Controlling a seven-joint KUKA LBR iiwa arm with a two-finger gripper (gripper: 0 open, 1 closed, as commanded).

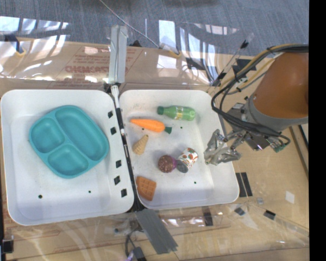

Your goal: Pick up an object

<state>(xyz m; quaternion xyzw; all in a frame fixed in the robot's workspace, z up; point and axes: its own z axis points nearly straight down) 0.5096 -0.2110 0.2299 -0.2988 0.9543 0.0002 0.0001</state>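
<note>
Bench point(271, 211) with two white bins point(22, 200)

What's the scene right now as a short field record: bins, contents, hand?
left bin: holds a teal divided plate
right bin: green bottle, carrot, ice cream cone, brown ball, small patterned cup, waffle
cup and ball: side by side, about touching
hand: over the right bin's right side, right of the cup, nothing seen between its fingers
arm: enters from the right
</note>
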